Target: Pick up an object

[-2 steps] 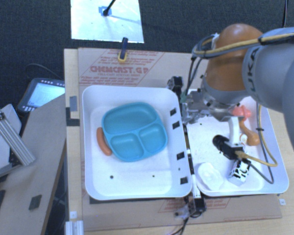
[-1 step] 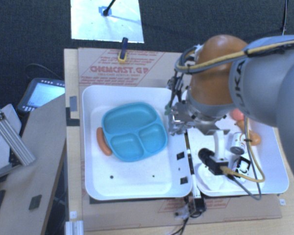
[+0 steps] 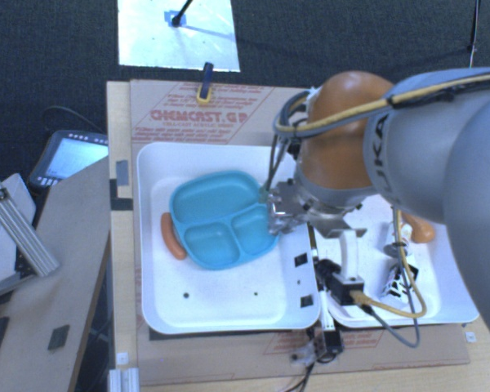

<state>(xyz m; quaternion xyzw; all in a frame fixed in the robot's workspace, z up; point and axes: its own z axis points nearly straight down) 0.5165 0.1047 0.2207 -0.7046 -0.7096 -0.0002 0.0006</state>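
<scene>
A light blue divided plate (image 3: pixel 216 219) lies in the left bin (image 3: pixel 229 313), tilted a little toward the bin's back right. Just off the plate's left edge lies an orange sausage-shaped toy (image 3: pixel 172 235). My gripper (image 3: pixel 273 213) hangs below the orange wrist band at the plate's right rim, close to the wall between the two bins. The wrist hides whether it touches the rim.
In the right bin (image 3: pixel 453 300) an orange object (image 3: pixel 420 231) peeks out from behind the arm, and a small black-and-white thing (image 3: pixel 397 284) lies toward the front. The arm covers most of that bin. Cardboard lies under both bins.
</scene>
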